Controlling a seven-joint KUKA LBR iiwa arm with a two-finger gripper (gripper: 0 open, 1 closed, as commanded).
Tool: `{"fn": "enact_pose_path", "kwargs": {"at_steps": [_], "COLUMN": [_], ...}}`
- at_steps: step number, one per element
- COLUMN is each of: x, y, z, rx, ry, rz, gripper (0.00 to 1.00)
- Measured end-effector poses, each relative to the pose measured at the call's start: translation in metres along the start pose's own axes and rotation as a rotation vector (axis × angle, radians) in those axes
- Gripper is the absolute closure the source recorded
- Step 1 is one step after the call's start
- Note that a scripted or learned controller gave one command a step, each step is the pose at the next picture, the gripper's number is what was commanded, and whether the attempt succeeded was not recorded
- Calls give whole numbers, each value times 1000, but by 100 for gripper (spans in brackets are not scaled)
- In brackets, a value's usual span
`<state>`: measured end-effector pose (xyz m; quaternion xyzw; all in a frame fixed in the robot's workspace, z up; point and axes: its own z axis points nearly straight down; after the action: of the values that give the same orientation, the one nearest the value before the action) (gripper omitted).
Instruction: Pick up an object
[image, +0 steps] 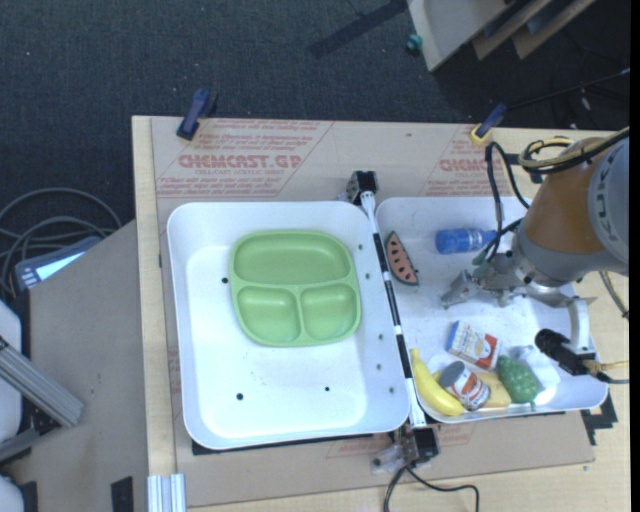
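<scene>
Objects sit waiting in the right bin (430, 215): a blue bottle (458, 240) at the far side, a watermelon slice (402, 259) by the left wall, and a banana (432, 385), small carton (473, 345), can (468, 385) and green toy (519, 379) crowded along the near edge. Nothing is lifted yet, so the pick looks not yet made. The gripper (478, 285) hangs low over bare floor mid-bin, near the bottle; whether its fingers are spread or closed, I cannot tell. A green divided plate (295, 285) fills the left bin (200, 330).
</scene>
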<state>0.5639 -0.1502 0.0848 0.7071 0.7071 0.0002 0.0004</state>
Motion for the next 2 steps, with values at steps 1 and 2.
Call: {"fn": "enact_pose_path", "kwargs": {"at_steps": [1, 2], "x": [36, 37], "y": [-85, -85], "z": [0, -10], "rx": [2, 0], "ry": [2, 1], "rz": [0, 1], "gripper": [0, 100]}}
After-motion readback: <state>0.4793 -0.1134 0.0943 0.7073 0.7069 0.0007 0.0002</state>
